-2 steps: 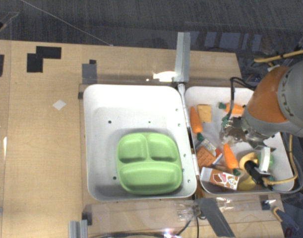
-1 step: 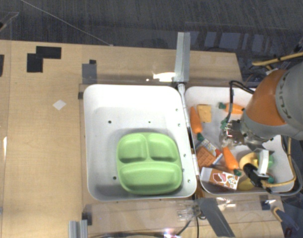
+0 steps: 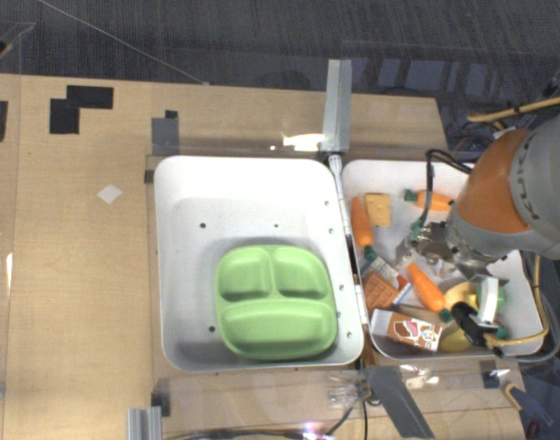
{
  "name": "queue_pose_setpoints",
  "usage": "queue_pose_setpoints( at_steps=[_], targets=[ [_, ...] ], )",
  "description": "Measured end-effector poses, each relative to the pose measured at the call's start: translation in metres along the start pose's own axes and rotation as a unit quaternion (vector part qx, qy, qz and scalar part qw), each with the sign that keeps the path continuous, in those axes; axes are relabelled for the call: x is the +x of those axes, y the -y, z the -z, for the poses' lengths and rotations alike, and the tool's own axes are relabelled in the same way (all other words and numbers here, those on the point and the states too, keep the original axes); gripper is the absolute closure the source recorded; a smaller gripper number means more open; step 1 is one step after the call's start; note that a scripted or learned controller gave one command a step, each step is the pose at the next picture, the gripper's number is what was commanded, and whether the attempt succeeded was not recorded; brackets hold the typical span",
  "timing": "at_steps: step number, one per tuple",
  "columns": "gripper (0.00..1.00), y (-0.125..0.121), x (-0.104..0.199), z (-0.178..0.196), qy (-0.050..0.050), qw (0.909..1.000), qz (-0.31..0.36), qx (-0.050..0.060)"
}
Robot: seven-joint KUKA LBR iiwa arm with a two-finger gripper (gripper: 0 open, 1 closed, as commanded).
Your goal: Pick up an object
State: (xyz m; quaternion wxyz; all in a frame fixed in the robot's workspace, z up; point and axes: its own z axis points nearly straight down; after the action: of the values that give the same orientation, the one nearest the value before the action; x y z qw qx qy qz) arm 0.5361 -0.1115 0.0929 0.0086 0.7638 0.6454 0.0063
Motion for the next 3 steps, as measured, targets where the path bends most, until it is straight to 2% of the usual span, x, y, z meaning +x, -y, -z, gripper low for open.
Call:
queue_pose_setpoints(
  at_steps=[1,2,3],
  targets=[
    [0.00,0.012,0.040,0.093,-0.002,0.9978,0.065,0.008],
    [0.00,0.014,0.017,0.019,-0.002,0.9894,0.145,0.003],
    [0.00,0.015,-0.024,0.014,-0.005,0.9797,0.200,-0.015]
  ],
)
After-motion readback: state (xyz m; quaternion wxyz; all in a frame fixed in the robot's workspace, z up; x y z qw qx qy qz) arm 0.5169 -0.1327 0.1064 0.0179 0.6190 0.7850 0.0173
